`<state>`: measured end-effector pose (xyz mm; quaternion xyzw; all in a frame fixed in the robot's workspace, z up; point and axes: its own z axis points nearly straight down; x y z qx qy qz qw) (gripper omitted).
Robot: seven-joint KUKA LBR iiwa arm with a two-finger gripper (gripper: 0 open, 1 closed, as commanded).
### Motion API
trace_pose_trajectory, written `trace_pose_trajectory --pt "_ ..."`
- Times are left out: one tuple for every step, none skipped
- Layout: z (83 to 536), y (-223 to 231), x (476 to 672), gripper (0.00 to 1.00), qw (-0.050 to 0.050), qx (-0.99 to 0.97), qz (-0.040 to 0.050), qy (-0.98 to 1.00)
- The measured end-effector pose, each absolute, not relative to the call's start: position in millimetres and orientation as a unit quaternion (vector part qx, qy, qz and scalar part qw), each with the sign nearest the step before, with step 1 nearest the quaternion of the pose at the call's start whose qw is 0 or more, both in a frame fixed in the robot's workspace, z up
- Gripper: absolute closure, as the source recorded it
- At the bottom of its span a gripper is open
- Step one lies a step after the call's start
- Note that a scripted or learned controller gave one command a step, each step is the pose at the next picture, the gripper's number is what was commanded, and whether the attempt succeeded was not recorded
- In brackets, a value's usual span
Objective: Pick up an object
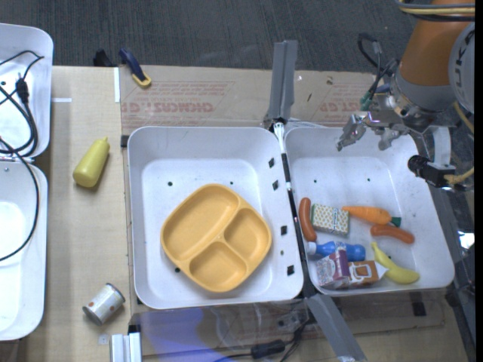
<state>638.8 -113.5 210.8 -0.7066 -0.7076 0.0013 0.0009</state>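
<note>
The right bin (423, 202) holds several toy foods along its near side: a red sausage (304, 219), a small cracker box (330, 219), a carrot (367, 215), an orange-red pepper-like piece (393, 234), a banana (394, 267), a blue bottle (336, 248) and a brown carton (349, 272). My gripper (367, 135) hovers over the far edge of that bin, well above and behind the foods. It is open, and nothing sits between its fingers (348, 137).
The left bin (147, 202) carries a yellow divided plate (217, 237). Outside the bins lie a yellow squeeze bottle (91, 163), a small can (103, 303) and a blue-and-yellow tool (134, 68). A grey divider post (283, 81) stands between the bins at the back.
</note>
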Motion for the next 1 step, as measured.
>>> trace_pose_trajectory --pt "409.4 -118.0 656.8 0.00 -0.001 -0.682 0.0011 -0.732"
